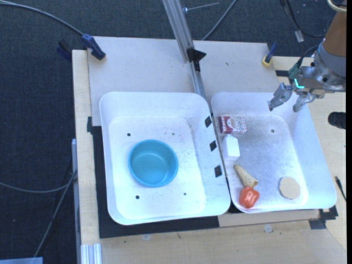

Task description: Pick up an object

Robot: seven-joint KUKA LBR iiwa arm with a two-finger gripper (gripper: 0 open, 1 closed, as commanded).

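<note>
Nothing grasped yet: gripper [290, 98] with jaws spread and unladen above right bin [308, 142], descent and grasp left.

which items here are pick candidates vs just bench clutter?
Pick candidates, right bin: carton, white block, cone, red pepper, round biscuit; left bin: blue bowl. The tool is open above the right bin.

Clutter: blue clamp, yellow clamp, metal pole, cables.

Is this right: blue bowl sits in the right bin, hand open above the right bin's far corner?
Not quite. The camera view shows the blue bowl in the left bin, not the right bin. The rest holds: the hand is open above that far corner.
</note>
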